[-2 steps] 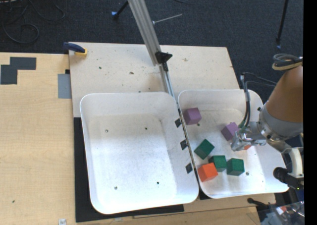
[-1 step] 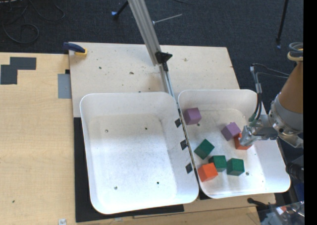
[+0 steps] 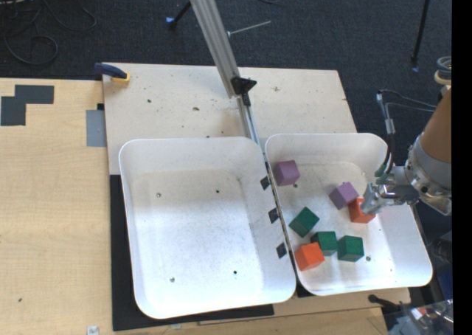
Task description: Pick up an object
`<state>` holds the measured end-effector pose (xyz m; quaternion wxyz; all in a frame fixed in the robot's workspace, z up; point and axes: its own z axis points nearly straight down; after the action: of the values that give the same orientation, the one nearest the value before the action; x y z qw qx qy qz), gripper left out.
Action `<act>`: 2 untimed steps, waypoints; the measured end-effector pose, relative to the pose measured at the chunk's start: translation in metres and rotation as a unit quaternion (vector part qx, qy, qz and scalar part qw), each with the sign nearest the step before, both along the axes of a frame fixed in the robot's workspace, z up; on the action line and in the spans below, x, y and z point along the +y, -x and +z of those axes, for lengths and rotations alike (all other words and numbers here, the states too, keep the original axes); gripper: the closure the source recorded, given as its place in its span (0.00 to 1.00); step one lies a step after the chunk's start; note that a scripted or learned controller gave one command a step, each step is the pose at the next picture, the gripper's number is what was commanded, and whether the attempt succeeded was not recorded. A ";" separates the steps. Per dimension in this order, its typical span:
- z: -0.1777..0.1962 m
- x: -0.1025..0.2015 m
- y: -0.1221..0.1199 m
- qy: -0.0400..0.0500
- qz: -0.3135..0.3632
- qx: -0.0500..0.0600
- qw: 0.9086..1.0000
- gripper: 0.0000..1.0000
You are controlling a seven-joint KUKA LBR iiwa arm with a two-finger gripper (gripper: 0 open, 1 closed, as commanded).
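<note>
**Gripper at the red block in the right bin**

We saw six blocks in the right bin [image 3: 402, 271] — a purple block [image 3: 286, 172] near the divider, a second purple block [image 3: 343, 195], three green blocks [image 3: 304, 220] [image 3: 325, 242] [image 3: 351, 248] clustered toward the front, and an orange block [image 3: 310, 255] beside them. The left bin [image 3: 147, 267] sat alongside. The second purple block lay just left of the gripper [image 3: 366, 203], crowding it. A red block [image 3: 360, 212] lay right at the fingertips, partly covered by them — we could not tell how wide the jaws stood or whether they gripped it.
</note>
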<state>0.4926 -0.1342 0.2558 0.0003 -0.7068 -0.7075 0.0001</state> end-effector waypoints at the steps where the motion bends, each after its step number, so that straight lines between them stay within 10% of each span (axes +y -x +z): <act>1: -0.017 0.052 -0.010 -0.001 0.001 0.002 1.000 1.00; 2: -0.009 0.104 -0.019 -0.001 0.002 0.001 1.000 1.00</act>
<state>0.5117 -0.0305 0.2463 0.0016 -0.7054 -0.7088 0.0003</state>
